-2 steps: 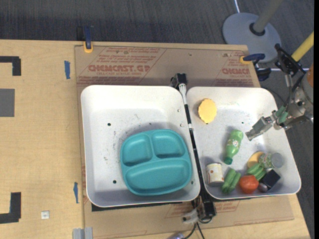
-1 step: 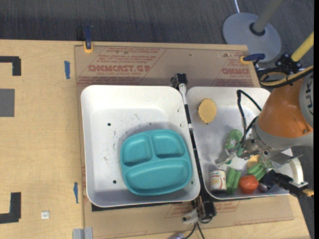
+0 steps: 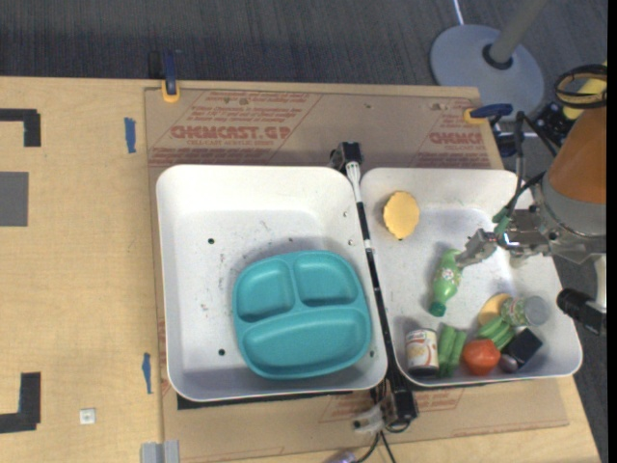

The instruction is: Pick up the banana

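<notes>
Fingers (image 3: pixel 475 249) hang low over the right bin (image 3: pixel 569 360), pointing toward the divider between the two bins. Whether they are clenched or released cannot be told from this angle, and nothing is seen between them.

Nearest the camera, in the corner of that bin on the near side of the fingers, sits a huddle of small things. A small can (image 3: pixel 421 348) stands nearest the divider, with a green vegetable (image 3: pixel 451 343) touching it. A red tomato (image 3: pixel 480 356) comes next and a black block (image 3: pixel 523 345) lies beyond that. Just behind the tomato lies the banana (image 3: pixel 493 306), a short yellow curve partly covered by a second green piece (image 3: pixel 497 328). A grey round object (image 3: pixel 533 310) lies just beside the banana. The banana lies on the near side of the fingers and apart from them.

A green bottle (image 3: pixel 445 283) lies tilted close to the fingertips, on their near side, though contact cannot be made out. Farther back, on the divider side of the fingers, a yellow lump (image 3: pixel 401 214) rests alone on the bin floor.

Across the divider, well apart from the fingers, the left bin (image 3: pixel 193 210) holds a teal divided plate (image 3: pixel 304 312) in its near half, and nothing can be seen in the plate's three compartments.

Both bins rest on a cardboard sheet (image 3: pixel 241 123) laid over the wooden worktop (image 3: pixel 67 258). Beyond the worktop's far edge stands a round grey base (image 3: pixel 485 58).
</notes>
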